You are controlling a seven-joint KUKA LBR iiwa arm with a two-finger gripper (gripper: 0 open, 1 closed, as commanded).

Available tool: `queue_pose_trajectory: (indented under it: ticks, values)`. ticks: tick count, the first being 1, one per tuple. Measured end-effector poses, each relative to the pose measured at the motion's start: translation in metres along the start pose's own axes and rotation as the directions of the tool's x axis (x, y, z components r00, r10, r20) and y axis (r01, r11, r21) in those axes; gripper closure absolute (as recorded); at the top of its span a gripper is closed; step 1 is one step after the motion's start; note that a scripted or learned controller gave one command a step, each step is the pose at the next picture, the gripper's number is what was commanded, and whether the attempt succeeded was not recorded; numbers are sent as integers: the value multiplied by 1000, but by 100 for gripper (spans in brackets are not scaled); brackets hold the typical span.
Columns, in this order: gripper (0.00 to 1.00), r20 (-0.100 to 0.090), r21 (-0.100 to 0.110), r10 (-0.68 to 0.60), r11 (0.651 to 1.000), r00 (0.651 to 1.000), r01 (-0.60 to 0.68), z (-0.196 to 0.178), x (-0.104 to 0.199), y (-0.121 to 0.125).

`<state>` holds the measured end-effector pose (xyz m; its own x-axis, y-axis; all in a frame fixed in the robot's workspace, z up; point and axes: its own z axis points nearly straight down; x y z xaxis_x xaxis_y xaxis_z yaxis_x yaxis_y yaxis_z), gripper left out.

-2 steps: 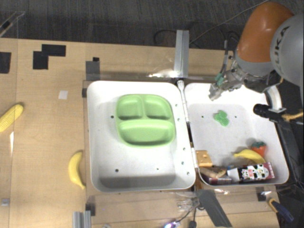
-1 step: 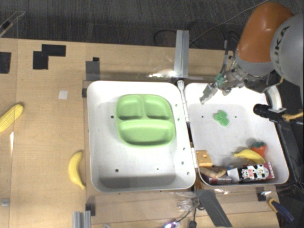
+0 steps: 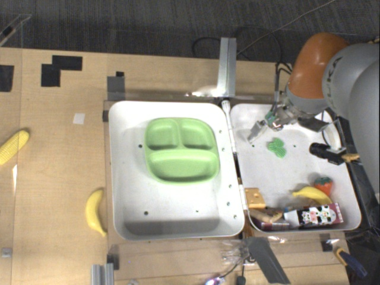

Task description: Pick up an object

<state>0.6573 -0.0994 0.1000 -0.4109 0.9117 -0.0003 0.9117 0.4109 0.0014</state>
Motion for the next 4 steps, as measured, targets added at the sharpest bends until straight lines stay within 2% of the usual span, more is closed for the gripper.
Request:
queue_pose_trajectory:
  ticks: [1,2,3,4]
  values:
    - [100,3,-6,-3,1000,1000,3,-13,0,2]
    - [0,3,-6,-3,1000,1000,3,-13,0,2]
    - [0,2,-3,80,997,997,-80,-86,21,11]
    - [0,2,-3,-55,998,998,55,5,-9,-2]
